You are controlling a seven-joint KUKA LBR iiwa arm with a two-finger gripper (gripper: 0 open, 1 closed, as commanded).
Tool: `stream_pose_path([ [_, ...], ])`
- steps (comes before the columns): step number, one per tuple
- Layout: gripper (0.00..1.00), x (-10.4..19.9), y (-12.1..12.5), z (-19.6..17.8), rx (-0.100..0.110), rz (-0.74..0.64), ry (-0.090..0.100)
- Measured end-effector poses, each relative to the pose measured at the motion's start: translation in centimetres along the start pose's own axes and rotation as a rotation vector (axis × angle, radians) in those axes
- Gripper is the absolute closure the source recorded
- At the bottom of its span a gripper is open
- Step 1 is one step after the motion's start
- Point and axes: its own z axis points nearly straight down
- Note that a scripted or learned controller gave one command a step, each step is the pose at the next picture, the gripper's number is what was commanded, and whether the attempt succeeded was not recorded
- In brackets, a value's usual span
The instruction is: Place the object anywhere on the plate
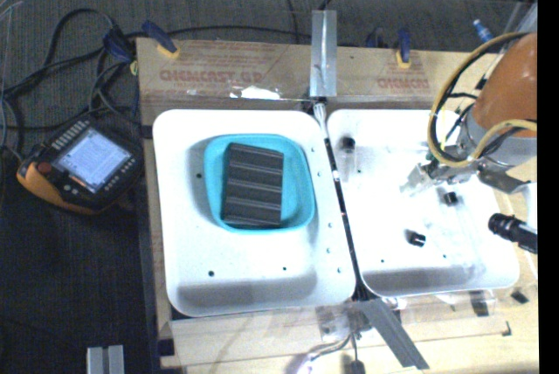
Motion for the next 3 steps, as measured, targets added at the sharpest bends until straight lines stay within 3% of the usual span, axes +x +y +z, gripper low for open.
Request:
stream_pose_path([
  [1, 0.00, 0.0, 0.0, 0.0, 0.000, 0.000, 0.000],
  [2, 0.00, 3.7, -2.7, 6.5, 0.005, 0.192, 0.000],
  [3, 0.00, 0.9, -4.8, -1.4, 0.002, -0.003, -0.001],
])
